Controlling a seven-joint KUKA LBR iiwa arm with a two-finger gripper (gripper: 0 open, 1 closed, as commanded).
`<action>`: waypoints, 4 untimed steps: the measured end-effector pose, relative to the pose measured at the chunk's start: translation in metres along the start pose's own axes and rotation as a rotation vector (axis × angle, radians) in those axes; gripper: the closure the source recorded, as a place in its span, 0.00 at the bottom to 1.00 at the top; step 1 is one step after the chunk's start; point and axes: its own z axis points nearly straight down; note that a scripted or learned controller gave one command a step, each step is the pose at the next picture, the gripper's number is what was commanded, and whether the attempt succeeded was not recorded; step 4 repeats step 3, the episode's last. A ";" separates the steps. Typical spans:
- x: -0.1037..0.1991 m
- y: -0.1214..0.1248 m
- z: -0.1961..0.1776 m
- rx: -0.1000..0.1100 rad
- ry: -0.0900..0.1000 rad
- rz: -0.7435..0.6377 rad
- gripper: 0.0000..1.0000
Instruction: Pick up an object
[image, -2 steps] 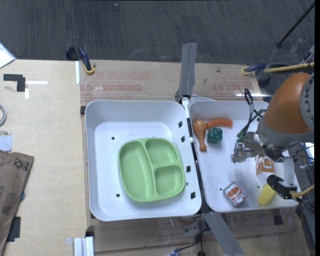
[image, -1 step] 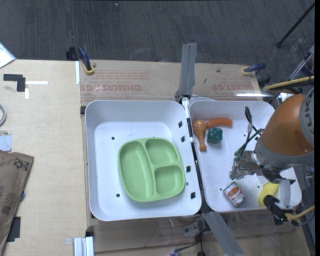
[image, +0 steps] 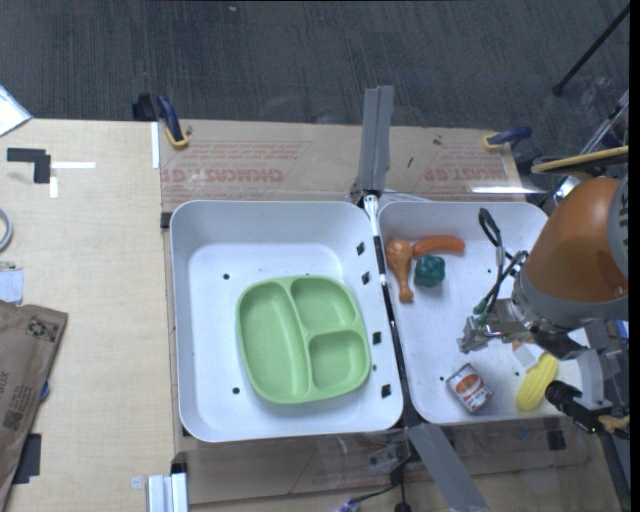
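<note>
Over the right-hand shallow white bin (image: 420, 400), the grey arm's end effector (image: 478, 333), whose grip state cannot be told, hovers above bare floor, apparently lining up between a small red-and-white can (image: 468, 388) and a yellow banana-shaped toy (image: 537, 381) lying loose nearby.

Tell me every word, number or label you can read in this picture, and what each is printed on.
"CHEMCO'S NEWEST": red print, upside down from this camera, on the cardboard sheet behind the left bin; my best reading.
More red print on the cardboard behind the right bin: too blurred to read.
Small can in the right bin: label too small to read.
Recycling symbol, no words, on the brown cardboard at left.
</note>
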 end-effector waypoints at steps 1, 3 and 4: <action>-0.011 -0.006 0.047 0.000 0.000 0.029 0.00; -0.009 -0.007 0.033 0.001 0.000 0.149 0.00; -0.009 -0.007 0.033 0.001 0.000 0.149 0.00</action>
